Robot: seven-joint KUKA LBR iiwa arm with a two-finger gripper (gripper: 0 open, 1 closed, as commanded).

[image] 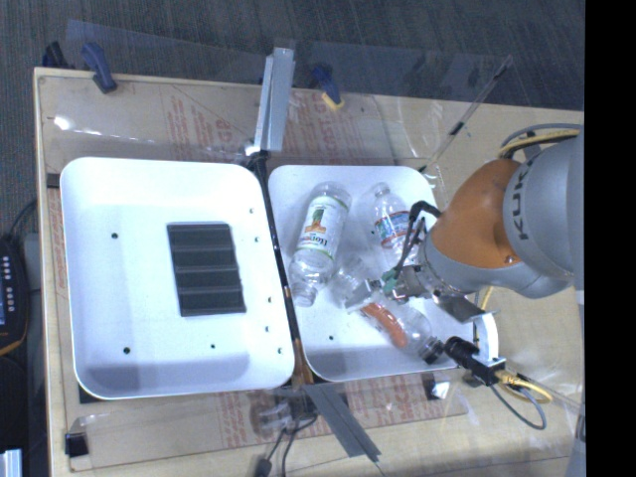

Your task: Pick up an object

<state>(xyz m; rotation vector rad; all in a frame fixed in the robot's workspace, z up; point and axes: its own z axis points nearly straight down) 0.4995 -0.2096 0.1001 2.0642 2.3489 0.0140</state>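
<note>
The bench (199, 420) is carrying two white bins side by side, and blue clamps (99, 68) are sitting along its far edge.

Nearest the viewer, in the right bin (348, 366), a bottle with an orange label (393, 324) is lying at a slant toward the near right corner, its cap end pointing at that corner. Just beyond it, a small clear bottle (350, 284) is lying near the bin centre.

The arm (517, 227) is reaching in from the right over the bin's right side, its orange band above the wrist. The tool (397, 281) is hanging low over the bottles, just beside the clear bottle and just above the orange-label bottle. Whether its fingers are apart or together cannot be told from this view, and nothing is visibly between them.

Farther in, a green-label bottle (318, 237) is lying at a slant on the bin's left side. A red-and-blue-label bottle (390, 217) is lying near the far right corner, next to the arm.

The left bin (99, 197) is holding a dark ribbed block (206, 268) at its centre.
</note>
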